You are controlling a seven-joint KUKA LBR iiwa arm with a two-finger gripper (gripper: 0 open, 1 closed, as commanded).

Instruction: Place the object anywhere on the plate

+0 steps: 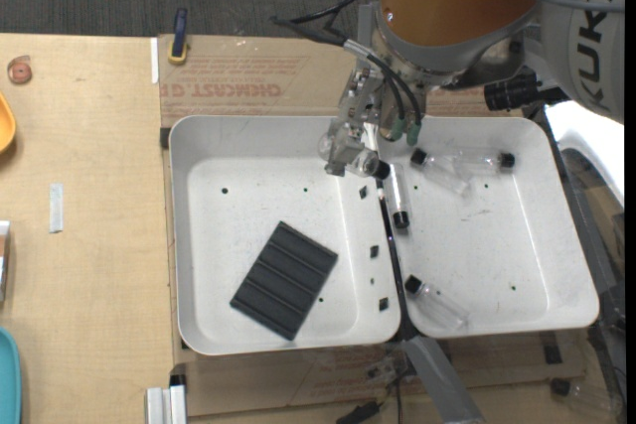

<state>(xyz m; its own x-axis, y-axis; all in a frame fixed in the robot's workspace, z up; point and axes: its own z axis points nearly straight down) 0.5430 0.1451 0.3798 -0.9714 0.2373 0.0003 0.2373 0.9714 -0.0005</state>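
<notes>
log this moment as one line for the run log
arm: over the bins' shared edge, far side | gripper: low, fingers unclear | black ridged plate: flat in left bin | clear tubes: right bin

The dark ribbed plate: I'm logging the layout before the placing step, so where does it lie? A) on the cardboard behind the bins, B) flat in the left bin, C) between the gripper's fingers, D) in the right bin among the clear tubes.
B: the dark ribbed plate lies flat on the floor of the left bin, at a slant, well apart from the gripper near the divide between the bins.
</notes>
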